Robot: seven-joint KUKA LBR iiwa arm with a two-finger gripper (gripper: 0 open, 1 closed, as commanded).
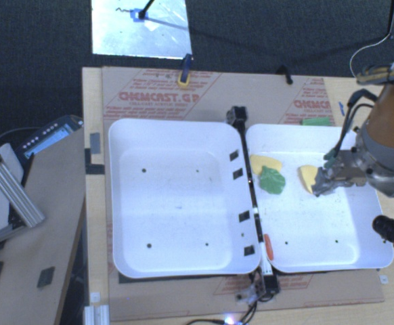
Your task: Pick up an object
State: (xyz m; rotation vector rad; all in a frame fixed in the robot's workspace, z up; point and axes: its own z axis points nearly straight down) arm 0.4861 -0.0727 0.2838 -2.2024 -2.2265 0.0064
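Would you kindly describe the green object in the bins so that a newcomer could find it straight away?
Start at the right-hand shallow white bin and look to its upper left part, near the divider between the bins. There lies the small green lumpy object, just below a flat yellow piece that it touches. A second yellow piece lies to its right by the tool; it alone is green.
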